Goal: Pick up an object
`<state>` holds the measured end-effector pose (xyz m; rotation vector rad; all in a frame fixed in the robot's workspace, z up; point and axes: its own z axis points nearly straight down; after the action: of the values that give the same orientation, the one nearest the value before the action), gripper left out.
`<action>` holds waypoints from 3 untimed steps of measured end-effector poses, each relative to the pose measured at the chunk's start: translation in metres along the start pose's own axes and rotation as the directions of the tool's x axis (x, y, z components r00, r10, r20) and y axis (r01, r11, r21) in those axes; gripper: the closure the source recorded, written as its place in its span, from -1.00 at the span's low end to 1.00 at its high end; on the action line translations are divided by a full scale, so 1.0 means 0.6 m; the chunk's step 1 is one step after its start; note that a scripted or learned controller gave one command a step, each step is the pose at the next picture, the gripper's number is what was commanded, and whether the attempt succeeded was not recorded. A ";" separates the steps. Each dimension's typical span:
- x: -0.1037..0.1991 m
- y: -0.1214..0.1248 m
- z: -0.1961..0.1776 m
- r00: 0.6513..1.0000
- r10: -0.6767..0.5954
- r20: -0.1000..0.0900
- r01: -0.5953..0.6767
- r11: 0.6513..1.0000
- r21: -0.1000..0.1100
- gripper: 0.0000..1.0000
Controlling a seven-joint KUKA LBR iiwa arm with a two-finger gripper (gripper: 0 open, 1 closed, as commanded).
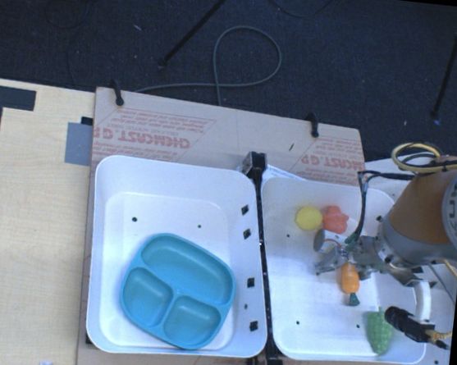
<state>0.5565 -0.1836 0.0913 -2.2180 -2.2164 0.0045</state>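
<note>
Gripper [331,258] low in right bin [308,340], just left of orange carrot toy [349,280]; finger spread cannot be told, nothing visibly held. Yellow ball [308,218] and red toy [336,218] beyond carrot. Advice: centre over carrot, descend straight, then close.

Premises present as a robotics test lab. Evidence: two white bins [110,204] fixed side by side on a printed cardboard sheet [176,134] over a pale bench [15,234]; loose cables [244,55] on dark carpet at 12 o'clock; a grey-and-orange robot arm [427,214] entering at 3 o'clock.
</note>
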 end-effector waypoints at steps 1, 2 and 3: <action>-0.002 0.000 -0.021 1.000 0.003 0.000 -0.003 1.000 -0.001 1.00; -0.002 -0.014 -0.117 1.000 0.005 0.002 -0.005 1.000 -0.007 1.00; 0.013 -0.019 -0.198 1.000 -0.002 0.002 0.002 1.000 -0.007 1.00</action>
<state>0.5461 -0.1762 0.2099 -2.2205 -2.2234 -0.0012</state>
